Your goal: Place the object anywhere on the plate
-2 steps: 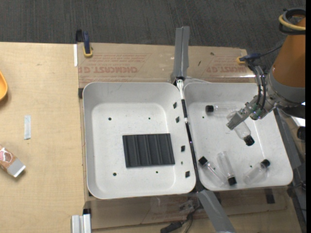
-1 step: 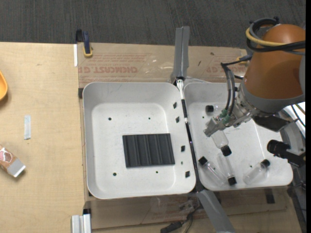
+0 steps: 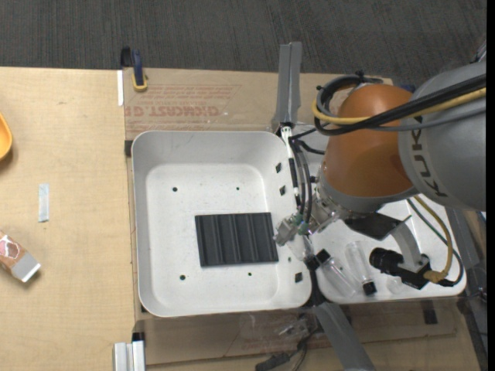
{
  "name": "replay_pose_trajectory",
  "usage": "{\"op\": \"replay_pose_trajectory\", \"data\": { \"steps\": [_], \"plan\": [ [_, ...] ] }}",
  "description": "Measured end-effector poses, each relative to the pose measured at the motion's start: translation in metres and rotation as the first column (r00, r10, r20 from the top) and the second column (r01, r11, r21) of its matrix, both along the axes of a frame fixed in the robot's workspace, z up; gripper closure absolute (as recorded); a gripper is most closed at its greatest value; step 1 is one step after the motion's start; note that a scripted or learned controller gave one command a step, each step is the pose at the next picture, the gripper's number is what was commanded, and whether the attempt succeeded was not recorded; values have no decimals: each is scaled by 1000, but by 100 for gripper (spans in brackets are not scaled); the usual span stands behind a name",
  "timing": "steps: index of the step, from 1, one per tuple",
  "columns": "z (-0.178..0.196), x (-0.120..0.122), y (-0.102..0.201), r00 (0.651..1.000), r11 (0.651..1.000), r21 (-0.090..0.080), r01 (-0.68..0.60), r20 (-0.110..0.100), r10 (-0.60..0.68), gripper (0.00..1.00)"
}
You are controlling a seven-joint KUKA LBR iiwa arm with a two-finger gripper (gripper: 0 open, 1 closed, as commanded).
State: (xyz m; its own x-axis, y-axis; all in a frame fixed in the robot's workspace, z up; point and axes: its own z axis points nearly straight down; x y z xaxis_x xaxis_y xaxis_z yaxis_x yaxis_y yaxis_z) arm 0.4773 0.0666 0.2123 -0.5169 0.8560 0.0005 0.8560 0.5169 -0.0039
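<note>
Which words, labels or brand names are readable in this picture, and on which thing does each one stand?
"KU", cut off at the frame edge: on the grey arm.
Red print on the cardboard sheet: upside down and blurred, not readable.
Wrapper at left: too small to read.

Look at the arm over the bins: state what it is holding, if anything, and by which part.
It cannot be told: the gripper sits low between the two bins, under the orange wrist.

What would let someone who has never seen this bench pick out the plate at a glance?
Start at the left white bin, the one away from the arm. On its floor, toward the right wall, lies the plate: a flat, dark grey rectangle with raised ribs along its short side. It is the only dark slab in that bin; the clear and black items lie in the right bin.
</note>
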Motion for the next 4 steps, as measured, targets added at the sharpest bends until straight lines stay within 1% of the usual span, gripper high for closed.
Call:
{"op": "replay_pose_trajectory", "data": {
  "steps": [1, 2, 3, 4],
  "plan": [
    [36, 1, 62, 988, 988, 0, -155, 3, 155, 100],
    [49, 0, 81, 983, 983, 0, -184, 2, 184, 100],
    [75, 1, 83, 954, 954, -1, -299, 3, 299, 100],
    [75, 1, 83, 954, 954, 0, -299, 3, 299, 0]
  ]
}}
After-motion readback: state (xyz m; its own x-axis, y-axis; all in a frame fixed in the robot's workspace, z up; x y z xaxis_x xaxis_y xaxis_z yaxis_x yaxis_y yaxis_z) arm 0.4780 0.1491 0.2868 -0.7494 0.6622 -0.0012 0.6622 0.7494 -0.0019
